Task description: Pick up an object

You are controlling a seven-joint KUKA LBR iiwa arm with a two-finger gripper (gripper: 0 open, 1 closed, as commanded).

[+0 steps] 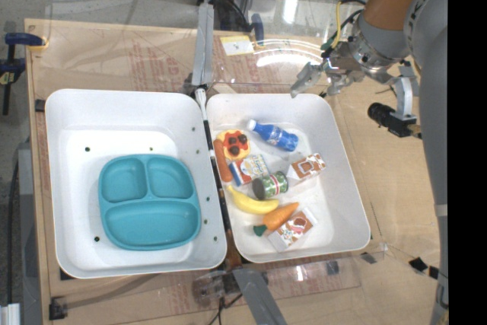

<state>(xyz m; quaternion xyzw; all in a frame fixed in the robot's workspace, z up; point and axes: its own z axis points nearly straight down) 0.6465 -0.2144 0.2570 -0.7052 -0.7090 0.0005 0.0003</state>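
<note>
The right bin [346, 186] holds several small items: a blue bottle [274, 135], an orange-red toy [234, 142], a dark can [272, 185], a brown-and-white carton [307, 167], a banana [251, 202], a carrot [278, 216] and another small carton [294, 229]. My gripper [313, 90] hangs above the bin's far rim, up and to the right of the blue bottle. Its two fingers are spread open with nothing between them.
The left bin [76, 118] holds a teal divided plate [148, 202]. A metal divider bar [202, 49] runs back from between the bins. A clear plastic sheet [289, 19] lies behind the right bin. Cables and a black fitting [388, 118] hang at the arm's wrist.
</note>
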